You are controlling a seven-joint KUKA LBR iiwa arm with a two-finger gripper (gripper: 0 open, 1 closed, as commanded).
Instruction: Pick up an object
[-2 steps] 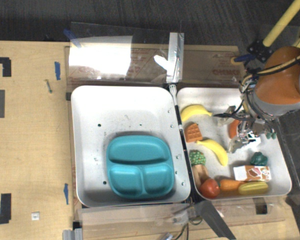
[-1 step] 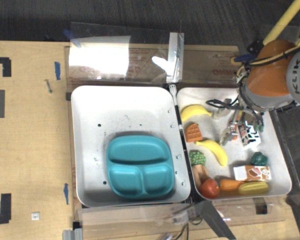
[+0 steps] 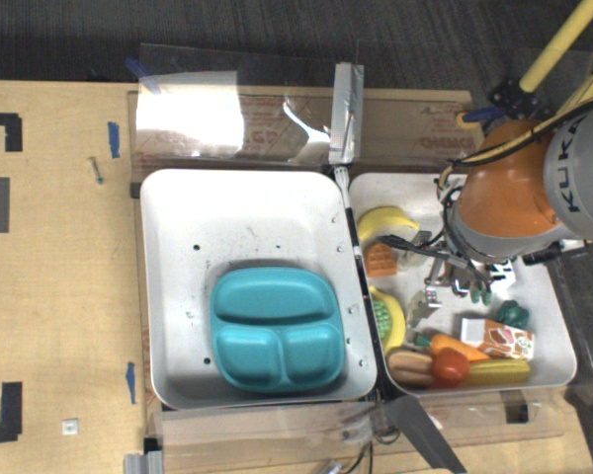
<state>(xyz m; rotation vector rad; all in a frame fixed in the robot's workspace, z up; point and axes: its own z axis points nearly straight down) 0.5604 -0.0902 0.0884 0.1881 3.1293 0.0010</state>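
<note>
Bench: tan board (image 3: pixel 49 294) under two white bins, dark floor behind, clear plastic sheeting along the far side.
Gripper: (image 3: pixel 453 282) metal fingers hang over the middle of the right bin (image 3: pixel 563 354), just below the orange wrist (image 3: pixel 509 191); whether they are spread or closed cannot be told, and nothing shows between them.
Arm: grey body enters above the right bin's far right corner, with cables running along it.
Banana: (image 3: pixel 383 222) in the right bin's far left corner, just left of the gripper.
Orange packet: (image 3: pixel 380 260) just nearer than the banana, against the right bin's left wall.
Second banana: (image 3: pixel 394 316) curved along the right bin's left wall, beside a green item (image 3: pixel 381 316).
Tomato: (image 3: pixel 451 365) red, at the right bin's near edge, touching a carrot (image 3: pixel 451 345).
Bun: (image 3: pixel 409 365) in the right bin's near left corner, just left of the tomato.
Box: (image 3: pixel 496 337) small printed carton, right of the carrot.
Teal item: (image 3: pixel 514 313) near the right bin's right wall.
Left bin: (image 3: pixel 178 205) touching the right bin's left side, holds a teal tray (image 3: pixel 275 329) with three compartments.
</note>
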